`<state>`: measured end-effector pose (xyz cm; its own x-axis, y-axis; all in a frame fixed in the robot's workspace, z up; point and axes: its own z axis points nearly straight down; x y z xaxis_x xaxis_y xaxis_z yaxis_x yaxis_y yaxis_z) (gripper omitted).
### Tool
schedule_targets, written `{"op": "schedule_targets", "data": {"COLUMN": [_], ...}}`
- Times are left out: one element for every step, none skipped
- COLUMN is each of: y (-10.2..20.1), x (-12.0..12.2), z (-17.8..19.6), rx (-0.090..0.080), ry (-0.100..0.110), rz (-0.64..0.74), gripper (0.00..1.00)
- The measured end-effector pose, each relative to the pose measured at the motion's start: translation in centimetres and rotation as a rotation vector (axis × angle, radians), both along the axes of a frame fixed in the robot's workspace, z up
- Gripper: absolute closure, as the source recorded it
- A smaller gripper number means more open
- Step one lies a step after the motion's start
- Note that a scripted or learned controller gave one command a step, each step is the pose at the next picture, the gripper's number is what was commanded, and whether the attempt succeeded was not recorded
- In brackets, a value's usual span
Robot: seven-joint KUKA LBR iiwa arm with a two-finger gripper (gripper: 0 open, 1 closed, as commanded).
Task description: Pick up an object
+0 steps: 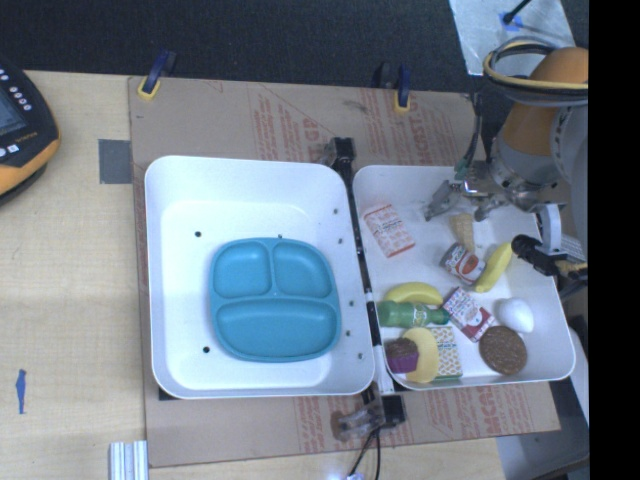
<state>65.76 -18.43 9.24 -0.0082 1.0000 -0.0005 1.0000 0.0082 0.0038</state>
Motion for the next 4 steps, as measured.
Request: {"op": "schedule_targets", "data": {"y": [-0.2,-0.3,-0.3,-1.8], "x": [-6.6,-6.3,-6.3,-10.8], "z": [-0.1,1.1,1.0,0.0], "rx": [0.001,0.0,0.0,0.021], "ry": [0.013,0.008,0.009,0.009], "rz": [-0.006,-0.002,-0.002,0.003], "gripper": [0.0,1.0,0.0,0.0]}}
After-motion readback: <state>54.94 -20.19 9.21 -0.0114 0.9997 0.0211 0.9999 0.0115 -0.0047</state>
